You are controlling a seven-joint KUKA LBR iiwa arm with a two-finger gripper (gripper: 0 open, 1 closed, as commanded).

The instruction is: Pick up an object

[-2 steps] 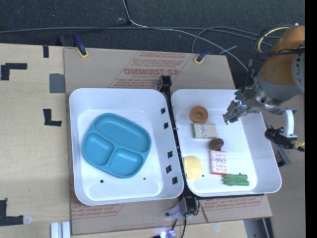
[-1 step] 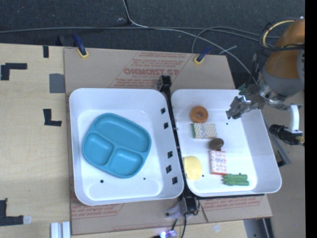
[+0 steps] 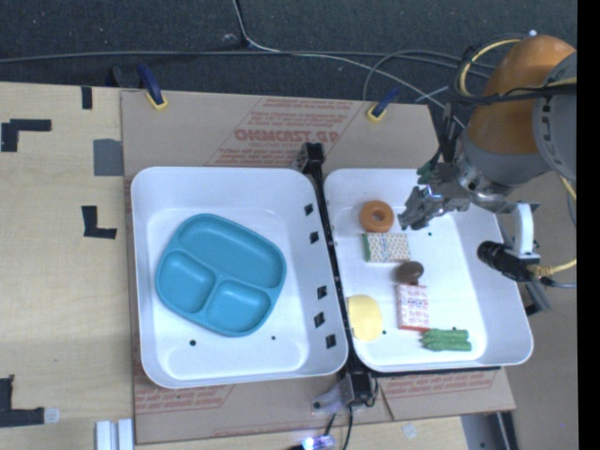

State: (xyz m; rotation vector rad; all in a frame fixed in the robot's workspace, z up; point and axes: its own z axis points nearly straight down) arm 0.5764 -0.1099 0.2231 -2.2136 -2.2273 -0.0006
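The right bin (image 3: 487,279) holds several small items: a brown doughnut (image 3: 377,217), a green-and-white patterned packet (image 3: 387,247), a dark brown lump (image 3: 409,272), a red-and-white packet (image 3: 412,307), a pale yellow round piece (image 3: 365,316) and a green bean-like piece (image 3: 445,340). My gripper (image 3: 419,212) hangs over the upper part of this bin, just right of the doughnut and above the patterned packet. Nothing shows between its fingers.
The left bin (image 3: 155,195) holds a blue sectioned plate (image 3: 220,273). A black divider (image 3: 323,251) runs between the bins. The arm's grey body and orange band (image 3: 525,73) stand over the right bin's far right corner. Cables (image 3: 309,54) trail behind the bins.
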